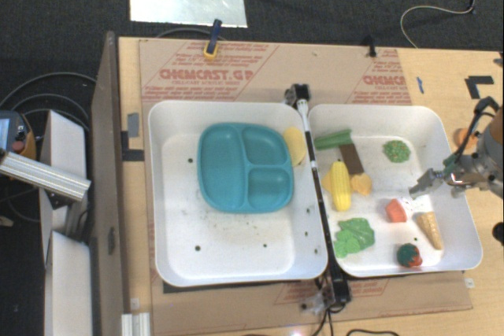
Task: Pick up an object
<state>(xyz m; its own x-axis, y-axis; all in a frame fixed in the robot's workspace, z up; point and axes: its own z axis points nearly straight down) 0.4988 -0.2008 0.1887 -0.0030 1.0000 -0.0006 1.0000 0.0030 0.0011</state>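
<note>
Two white bins are seen side by side from the overhead camera. In the left bin (177,248) a teal divided plate (246,168) is laid, with a pale yellow piece (294,144) just beside its right edge. In the right bin (441,126) toy foods are scattered: a corn cob (340,185), a green stick (333,139), a brown block (351,159), a green round piece (397,151) at the far side, leafy greens (353,236), a red-orange piece (396,210), a cone (430,229) and a red and green fruit (408,255) at the near side. The gripper (429,183) is placed over the right part of this bin, above the cone; its fingers appear spread, with nothing between them.
</note>
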